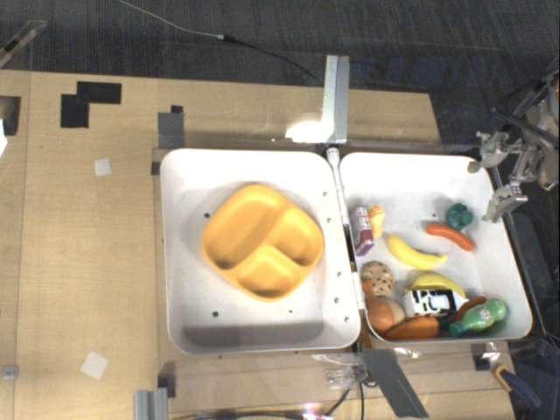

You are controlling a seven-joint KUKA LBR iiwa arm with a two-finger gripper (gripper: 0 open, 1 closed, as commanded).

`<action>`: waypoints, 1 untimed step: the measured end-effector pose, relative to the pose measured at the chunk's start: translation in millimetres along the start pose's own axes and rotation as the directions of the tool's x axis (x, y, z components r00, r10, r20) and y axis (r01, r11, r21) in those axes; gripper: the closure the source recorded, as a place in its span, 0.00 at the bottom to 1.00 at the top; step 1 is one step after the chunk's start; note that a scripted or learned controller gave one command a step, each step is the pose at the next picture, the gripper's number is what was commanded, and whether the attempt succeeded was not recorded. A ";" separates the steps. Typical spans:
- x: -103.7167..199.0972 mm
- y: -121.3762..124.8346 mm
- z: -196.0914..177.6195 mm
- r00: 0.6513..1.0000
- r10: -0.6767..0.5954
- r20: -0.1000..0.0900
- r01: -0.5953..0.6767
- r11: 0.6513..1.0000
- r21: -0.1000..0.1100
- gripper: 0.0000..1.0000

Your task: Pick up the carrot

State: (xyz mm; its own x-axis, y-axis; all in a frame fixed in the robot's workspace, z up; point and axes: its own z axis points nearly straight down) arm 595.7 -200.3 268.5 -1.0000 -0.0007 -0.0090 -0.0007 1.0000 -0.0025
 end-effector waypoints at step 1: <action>65.5 23.2 135.7 1.000 0.024 -0.002 -0.024 1.000 -0.001 0.00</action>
State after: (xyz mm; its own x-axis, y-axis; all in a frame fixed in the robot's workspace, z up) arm 531.4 -177.5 132.1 -0.9997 0.0234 -0.0071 0.0234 0.9997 -0.0011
